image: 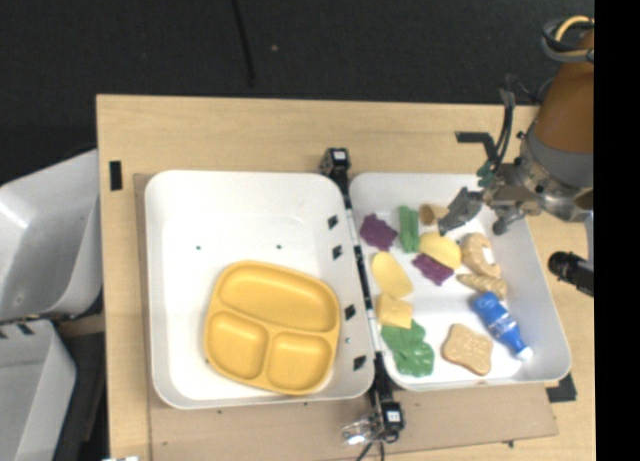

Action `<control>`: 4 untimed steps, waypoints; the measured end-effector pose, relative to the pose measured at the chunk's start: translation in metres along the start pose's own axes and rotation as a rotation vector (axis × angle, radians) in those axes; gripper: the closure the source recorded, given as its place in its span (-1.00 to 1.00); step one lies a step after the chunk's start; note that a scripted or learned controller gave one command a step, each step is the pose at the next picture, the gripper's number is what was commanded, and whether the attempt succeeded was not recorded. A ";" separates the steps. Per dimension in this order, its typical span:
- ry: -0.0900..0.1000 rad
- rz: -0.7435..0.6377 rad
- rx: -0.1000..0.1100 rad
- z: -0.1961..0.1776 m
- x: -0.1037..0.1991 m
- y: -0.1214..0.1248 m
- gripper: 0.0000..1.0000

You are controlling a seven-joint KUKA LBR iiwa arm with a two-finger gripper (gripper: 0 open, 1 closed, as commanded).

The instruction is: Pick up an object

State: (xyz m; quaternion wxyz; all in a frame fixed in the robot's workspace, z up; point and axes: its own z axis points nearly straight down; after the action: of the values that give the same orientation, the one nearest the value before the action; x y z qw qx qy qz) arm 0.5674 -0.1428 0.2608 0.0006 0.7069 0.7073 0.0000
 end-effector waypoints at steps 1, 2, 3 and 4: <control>0.003 0.000 0.010 0.116 0.033 -0.017 -1.00; 0.008 -0.018 -0.006 0.057 0.188 -0.013 -1.00; 0.001 0.001 -0.003 0.049 0.176 -0.012 1.00; 0.007 -0.009 -0.018 -0.201 0.247 -0.062 1.00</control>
State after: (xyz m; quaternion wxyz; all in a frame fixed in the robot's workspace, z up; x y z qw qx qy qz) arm 0.5047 0.1045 0.4620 0.0044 0.7038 0.7103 0.0087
